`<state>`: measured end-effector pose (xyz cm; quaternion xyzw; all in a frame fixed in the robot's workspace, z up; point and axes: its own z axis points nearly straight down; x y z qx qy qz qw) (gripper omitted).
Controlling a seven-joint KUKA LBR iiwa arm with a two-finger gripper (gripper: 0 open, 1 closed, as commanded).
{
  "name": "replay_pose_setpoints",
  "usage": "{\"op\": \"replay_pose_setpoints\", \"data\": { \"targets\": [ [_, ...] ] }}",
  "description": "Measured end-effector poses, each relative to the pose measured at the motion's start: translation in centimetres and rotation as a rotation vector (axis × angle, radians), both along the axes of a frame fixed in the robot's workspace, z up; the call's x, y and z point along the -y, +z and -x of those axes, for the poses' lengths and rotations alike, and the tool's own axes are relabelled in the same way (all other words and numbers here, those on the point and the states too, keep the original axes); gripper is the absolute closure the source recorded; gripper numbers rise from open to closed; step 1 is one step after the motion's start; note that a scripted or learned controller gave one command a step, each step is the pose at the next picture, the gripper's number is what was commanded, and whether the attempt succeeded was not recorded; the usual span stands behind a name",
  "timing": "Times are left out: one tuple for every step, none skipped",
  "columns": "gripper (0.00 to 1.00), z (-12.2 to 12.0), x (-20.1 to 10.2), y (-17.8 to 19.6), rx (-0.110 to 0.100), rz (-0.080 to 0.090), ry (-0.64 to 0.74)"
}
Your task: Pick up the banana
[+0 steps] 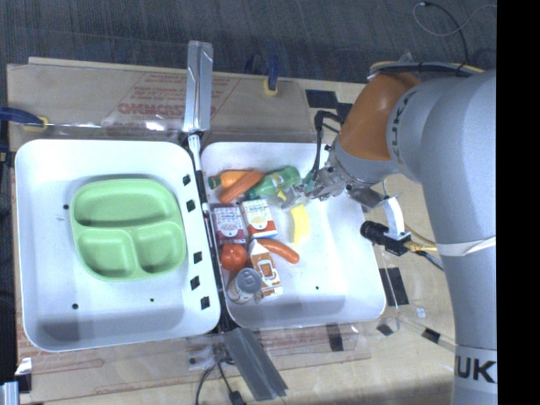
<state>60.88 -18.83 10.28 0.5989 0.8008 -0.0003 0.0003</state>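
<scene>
You are looking down on a bench (101,369) with two white bins side by side. The left bin (42,226) holds a green tray (128,226) with three sections. The right bin (346,260) holds a small pile of toy food.

The banana (299,224) is in the right bin. It is yellow and lies on the white bin floor, at the right edge of the pile. It points up and down in your view. Just left of it is a small juice box (260,216) with a red and orange front. Below that box lies a small carrot (283,251). A bigger carrot (237,184) lies at the top of the pile, and a green bottle (278,180) lies beside it. A red tomato (234,255) sits lower down on the left, near another little carton (266,275) and a round grey can (246,282).

The big grey arm (447,167) with its orange band comes in from the right. Its end effector (314,187) is low over the right bin, just above the top end of the banana and next to the green bottle. It looks very close to the banana, but you cannot tell if it touches. The tip is small and dark here, so you cannot tell how wide it is open or if it has hold of anything.
</scene>
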Motion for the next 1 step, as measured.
{"op": "replay_pose_setpoints", "data": {
  "targets": [
    [1.00, -4.72, -1.89, 9.71, 0.000, 0.000, -0.270]
  ]
}}
